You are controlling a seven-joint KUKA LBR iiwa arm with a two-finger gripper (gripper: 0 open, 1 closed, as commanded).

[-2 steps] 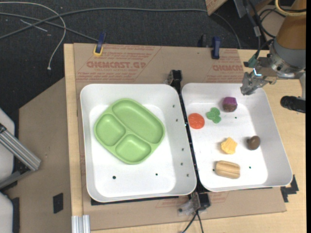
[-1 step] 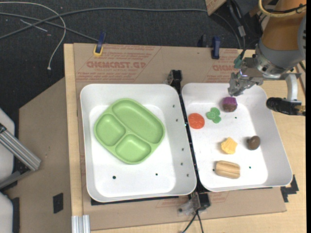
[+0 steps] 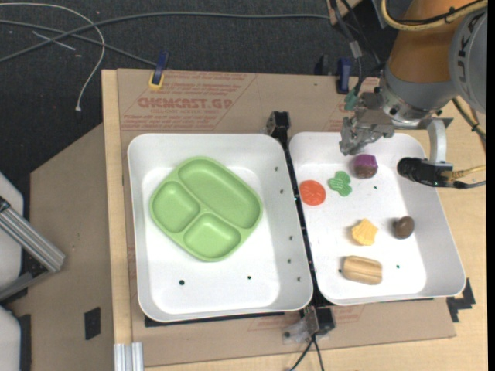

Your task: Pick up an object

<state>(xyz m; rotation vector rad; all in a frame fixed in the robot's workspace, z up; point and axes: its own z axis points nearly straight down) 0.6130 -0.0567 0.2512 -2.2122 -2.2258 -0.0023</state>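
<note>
Hovering at the upper right of the frame, the tool [image 3: 357, 144] sits just above a purple object [image 3: 365, 165] in the right bin [image 3: 441, 238]; whether its fingers are spread or closed cannot be told. Lower in that bin lie an orange disc [image 3: 312, 193], a green piece [image 3: 339, 182], a yellow chunk [image 3: 363, 232], a brown ball [image 3: 402, 226] and a tan loaf [image 3: 362, 270].

The arm [image 3: 433, 45] enters from the upper right of the frame, its orange band uppermost and the grey wrist section below it, angled down and toward the left. The claw [image 3: 357, 144] hangs at the wrist's lower left end, pointing downward, right of the frame's centre in the upper half. Dark cables loop around the orange band at the top edge. The claw's metal parts appear bunched together and blurred.
</note>
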